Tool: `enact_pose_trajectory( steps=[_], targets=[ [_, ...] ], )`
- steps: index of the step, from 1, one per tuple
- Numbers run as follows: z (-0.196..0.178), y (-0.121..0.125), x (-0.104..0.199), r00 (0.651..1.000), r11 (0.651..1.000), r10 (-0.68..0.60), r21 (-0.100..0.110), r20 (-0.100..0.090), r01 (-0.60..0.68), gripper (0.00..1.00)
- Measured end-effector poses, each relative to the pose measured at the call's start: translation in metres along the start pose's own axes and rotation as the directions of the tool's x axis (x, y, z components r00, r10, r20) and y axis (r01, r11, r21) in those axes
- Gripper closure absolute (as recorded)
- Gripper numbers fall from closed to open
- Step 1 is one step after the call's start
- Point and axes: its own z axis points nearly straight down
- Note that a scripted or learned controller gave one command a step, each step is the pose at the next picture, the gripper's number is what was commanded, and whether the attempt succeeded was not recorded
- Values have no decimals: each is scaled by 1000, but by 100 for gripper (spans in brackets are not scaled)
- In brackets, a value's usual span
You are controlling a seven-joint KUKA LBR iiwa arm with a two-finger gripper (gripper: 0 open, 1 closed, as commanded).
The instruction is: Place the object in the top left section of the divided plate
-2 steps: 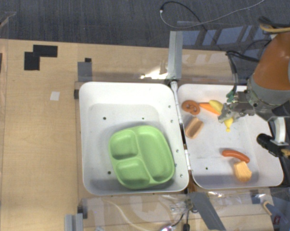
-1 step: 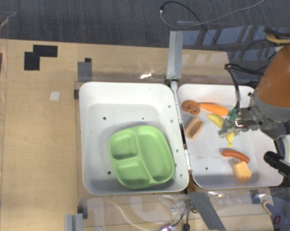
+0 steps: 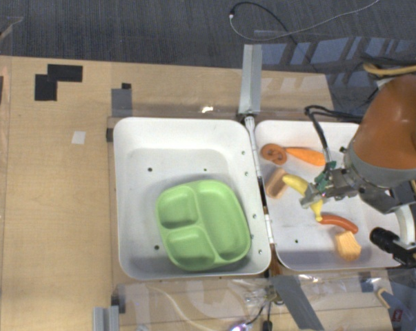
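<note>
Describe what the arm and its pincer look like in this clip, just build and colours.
The arm enters from the right as a bulky rounded body, orange on top with a grey section beneath. A black cable loops along it toward the wrist. The pincer is small and metallic grey, with a green circuit-board-like patch at its base. A black cylindrical part juts out lower down.

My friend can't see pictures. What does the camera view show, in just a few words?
A grey and orange robot arm reaches from the right, its gripper low over the right bin beside a banana, with a carrot, sausage and cheese wedge nearby. A green divided plate sits in the left bin.
</note>
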Motion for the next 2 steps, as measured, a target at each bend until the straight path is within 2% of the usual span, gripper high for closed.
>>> enact_pose_trajectory(
  steps=[1,2],
  targets=[
    [37,4,24,966,966,260,4,-1,-260,100],
    [36,4,25,899,899,438,3,1,-438,100]
  ],
)
